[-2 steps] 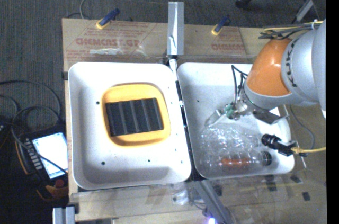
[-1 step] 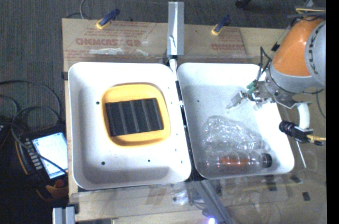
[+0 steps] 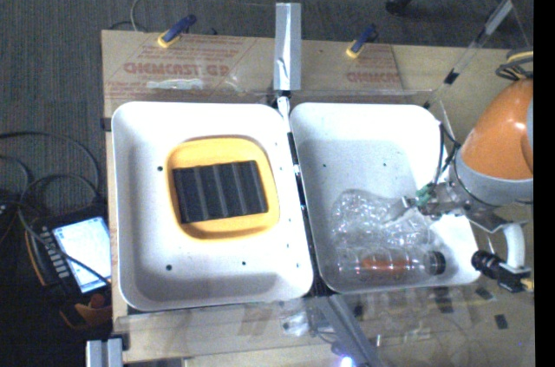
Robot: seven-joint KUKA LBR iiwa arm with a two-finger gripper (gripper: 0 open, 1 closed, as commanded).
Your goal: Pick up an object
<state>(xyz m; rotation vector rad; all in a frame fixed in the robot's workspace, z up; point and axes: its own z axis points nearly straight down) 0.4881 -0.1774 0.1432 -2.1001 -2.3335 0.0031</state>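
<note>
Bottle (image 3: pixel 392 264) lying sideways in right bin (image 3: pixel 364 131), just below-left of tool (image 3: pixel 422 200); tool's state hard to tell.

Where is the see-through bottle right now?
The clear bottle lies on its side in the right bin, along its near wall, just below the crumpled clear plastic.

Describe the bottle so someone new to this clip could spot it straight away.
Look in the right bin, along its near wall. The bottle lies on its side there, clear plastic with a dark cap and reddish-brown contents, unlike the crumpled clear wrapper just behind it.
</note>
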